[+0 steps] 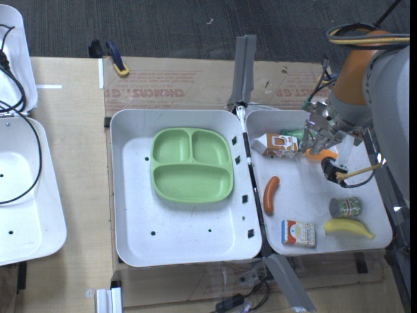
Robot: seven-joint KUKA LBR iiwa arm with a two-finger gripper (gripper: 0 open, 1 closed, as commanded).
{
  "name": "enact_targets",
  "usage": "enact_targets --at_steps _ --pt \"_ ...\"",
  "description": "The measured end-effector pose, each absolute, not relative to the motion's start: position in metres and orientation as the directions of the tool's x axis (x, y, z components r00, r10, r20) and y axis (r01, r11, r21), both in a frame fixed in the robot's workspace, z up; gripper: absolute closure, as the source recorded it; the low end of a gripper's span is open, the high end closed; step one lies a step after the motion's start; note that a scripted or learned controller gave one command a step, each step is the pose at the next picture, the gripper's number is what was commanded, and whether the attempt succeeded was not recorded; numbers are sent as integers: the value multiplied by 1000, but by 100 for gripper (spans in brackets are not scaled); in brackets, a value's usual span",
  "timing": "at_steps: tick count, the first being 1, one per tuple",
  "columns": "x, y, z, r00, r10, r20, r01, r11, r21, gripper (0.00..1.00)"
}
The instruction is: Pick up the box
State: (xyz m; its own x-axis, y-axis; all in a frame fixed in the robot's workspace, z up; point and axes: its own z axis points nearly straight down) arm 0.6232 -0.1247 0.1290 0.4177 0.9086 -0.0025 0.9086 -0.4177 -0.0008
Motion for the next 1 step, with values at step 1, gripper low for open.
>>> enact_targets --at_steps 1 --pt "573 -110 91 87 996 -1 996 -87 -3 0"
